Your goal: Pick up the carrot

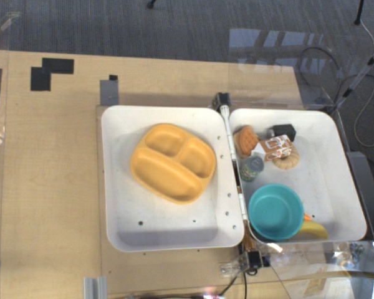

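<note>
A small orange tip that looks like the carrot pokes out from behind the teal bowl in the right bin's near corner. The bowl hides most of it. A yellow piece, perhaps a banana, lies right beside the tip against the bin's front wall.
At the back of the right bin lie a brown pastry-like piece, a small grey can, a red-and-white packet on a beige round, and a black block. The left bin holds a yellow divided plate.
</note>
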You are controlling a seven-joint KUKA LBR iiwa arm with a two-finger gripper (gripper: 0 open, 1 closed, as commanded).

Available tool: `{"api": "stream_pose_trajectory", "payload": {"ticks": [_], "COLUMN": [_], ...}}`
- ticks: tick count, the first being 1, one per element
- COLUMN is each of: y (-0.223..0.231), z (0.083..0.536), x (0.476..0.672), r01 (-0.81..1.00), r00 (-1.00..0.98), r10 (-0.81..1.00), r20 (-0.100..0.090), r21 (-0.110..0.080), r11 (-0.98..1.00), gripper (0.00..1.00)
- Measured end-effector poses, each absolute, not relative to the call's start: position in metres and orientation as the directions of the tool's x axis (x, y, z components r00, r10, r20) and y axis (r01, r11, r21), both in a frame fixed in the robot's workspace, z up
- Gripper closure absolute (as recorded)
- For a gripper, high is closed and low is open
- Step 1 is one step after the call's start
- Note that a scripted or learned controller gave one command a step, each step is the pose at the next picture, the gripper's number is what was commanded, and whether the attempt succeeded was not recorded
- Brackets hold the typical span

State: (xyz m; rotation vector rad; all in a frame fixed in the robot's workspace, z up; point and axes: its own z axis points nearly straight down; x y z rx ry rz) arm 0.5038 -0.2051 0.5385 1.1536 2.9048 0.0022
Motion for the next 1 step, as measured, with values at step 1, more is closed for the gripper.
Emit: {"api": "stream_pose_trajectory", "payload": {"ticks": [1], "y": [-0.2051], "z": [0.5384], "x": [0.5037], "r01": [0.686], "r00": [-0.727], "r10": [0.686], "r20": [-0.014], "r21": [0.007], "r11": [0.727], "gripper": [0.00]}}
